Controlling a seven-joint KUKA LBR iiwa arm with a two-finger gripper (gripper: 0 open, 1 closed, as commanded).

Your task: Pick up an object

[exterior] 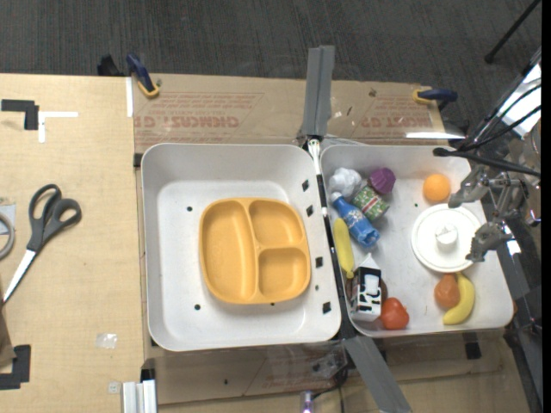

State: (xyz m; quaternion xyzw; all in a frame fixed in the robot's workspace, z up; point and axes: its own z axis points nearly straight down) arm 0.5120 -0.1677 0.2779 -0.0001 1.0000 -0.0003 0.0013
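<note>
Grey end effector (479, 222) over right bin's (405, 157) edge, fingers spread, empty, arm cut off at frame's right.

Right bin (405, 157): orange ball (436, 188) near the far wall; white round lid (445, 238) lying flat; banana (461, 303) and orange fruit (446, 291) touching at the near right corner; blue bottle (355, 222) lying tilted.
</note>
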